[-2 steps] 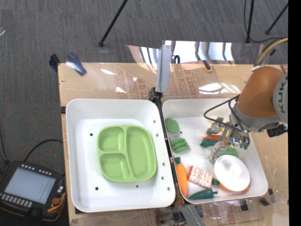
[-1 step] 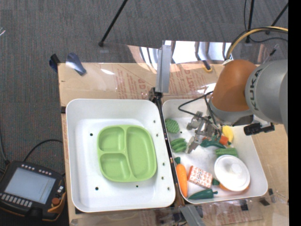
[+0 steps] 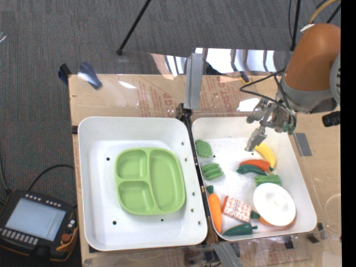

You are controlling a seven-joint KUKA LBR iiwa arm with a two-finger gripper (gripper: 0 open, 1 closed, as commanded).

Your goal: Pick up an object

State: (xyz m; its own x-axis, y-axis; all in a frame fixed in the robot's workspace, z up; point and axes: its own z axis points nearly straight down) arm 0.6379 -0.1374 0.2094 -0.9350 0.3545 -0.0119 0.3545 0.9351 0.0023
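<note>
My gripper [image 3: 257, 140] hangs over the back right part of the right bin [image 3: 228, 128], its tip just up and left of a yellow banana [image 3: 267, 154]. Below the banana lie a red-orange pepper [image 3: 255, 163], a dark green pepper [image 3: 246, 171] and a green vegetable [image 3: 268, 179]. Toward the front sit a white lid on an orange bowl [image 3: 274, 203], a red and white box [image 3: 237, 207], an orange carrot [image 3: 216, 207] and a green chili [image 3: 240, 230]. A green pea pod [image 3: 212, 171] and a textured green piece [image 3: 203, 148] lie by the left wall. I see nothing held.
The left bin [image 3: 100, 138] holds a light green divided plate [image 3: 150, 181]. A metal post [image 3: 193, 85] rises between the bins at the back. A teach pendant [image 3: 33, 224] lies on the floor at the lower left. Bare bin floor shows around [image 3: 228, 143].
</note>
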